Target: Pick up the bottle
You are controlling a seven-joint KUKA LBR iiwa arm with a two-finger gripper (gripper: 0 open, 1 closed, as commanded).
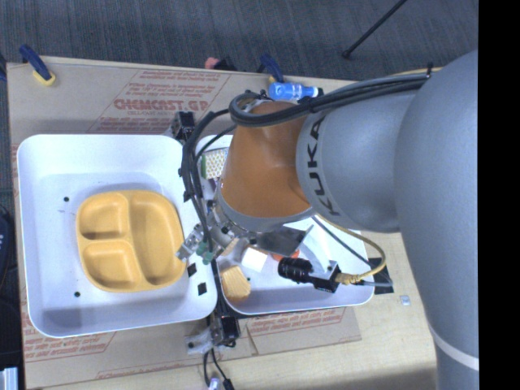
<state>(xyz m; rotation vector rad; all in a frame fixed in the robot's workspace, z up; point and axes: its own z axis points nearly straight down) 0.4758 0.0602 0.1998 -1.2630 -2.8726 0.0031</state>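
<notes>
Nearest the camera, the grey arm with its orange band reaches over the right bin, hiding most of it. Below the band the pincer sits at the bins' shared edge; whether it is open or closed cannot be told, nor can the bottle be made out. The left bin holds a yellow divided tray.

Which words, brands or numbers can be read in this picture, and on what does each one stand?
"KUKA", only partly visible and running sideways, on the grey arm.
"CHEMCAST GP", in red, on the brown cardboard sheet under the bins.
Smaller red lines above and below that name: too blurred to read.
Red print on the cardboard along the lower edge: too small to read.
</notes>
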